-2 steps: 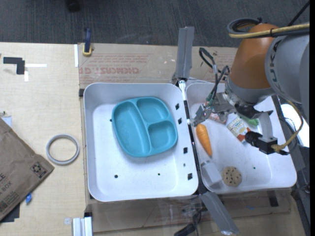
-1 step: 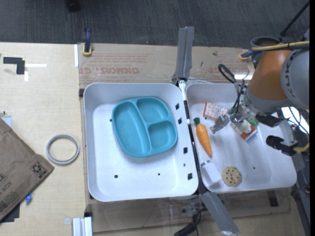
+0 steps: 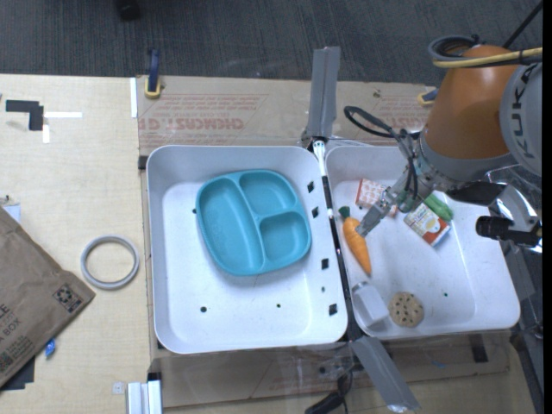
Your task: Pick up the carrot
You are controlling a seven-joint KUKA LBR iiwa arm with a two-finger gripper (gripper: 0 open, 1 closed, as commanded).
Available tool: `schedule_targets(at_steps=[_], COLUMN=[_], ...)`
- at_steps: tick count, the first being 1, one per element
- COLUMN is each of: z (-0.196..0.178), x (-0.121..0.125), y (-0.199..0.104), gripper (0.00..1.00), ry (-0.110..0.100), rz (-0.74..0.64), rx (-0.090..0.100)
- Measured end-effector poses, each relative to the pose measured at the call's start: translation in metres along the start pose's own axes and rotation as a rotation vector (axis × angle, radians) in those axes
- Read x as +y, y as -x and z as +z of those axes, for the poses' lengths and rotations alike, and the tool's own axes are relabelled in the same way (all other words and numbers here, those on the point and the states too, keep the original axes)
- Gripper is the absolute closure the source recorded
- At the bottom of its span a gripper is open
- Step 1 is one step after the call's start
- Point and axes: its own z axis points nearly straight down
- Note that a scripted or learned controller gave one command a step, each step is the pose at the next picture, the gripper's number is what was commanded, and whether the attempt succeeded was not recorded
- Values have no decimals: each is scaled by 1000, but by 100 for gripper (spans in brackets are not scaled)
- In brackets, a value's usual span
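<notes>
Carrot (image 3: 356, 244) sits in the right bin (image 3: 483, 313), hard against its left wall, lying roughly far-to-near with a slight slant. Orange, tapered, small green top at the far end, pointed tip toward the near side. Looks like a toy. Gripper (image 3: 373, 221) comes in from the right and is low over the bin, tip just beside the carrot's far end on its right side; can't tell if it touches. Fingers: can't tell open or closed from this angle, and nothing is visibly between them. Other stuff in the right bin: a red-and-white packet (image 3: 373, 191) far of the carrot, a small carton (image 3: 427, 224) with a green item (image 3: 437, 205) to the right under the arm, a round cookie (image 3: 405, 309) near the front wall. Left bin (image 3: 172, 317) holds a blue divided plate (image 3: 254, 222). On the bench to the left: a tape ring (image 3: 109, 261) and a cardboard box (image 3: 30, 304).
</notes>
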Motion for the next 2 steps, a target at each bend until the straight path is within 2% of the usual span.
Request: schedule_targets(at_steps=[1,2], z=[1,1], x=[11,-58], y=[25,-49], gripper=[0,0], ry=[-1,-3], rz=[239,165], rx=[0,2])
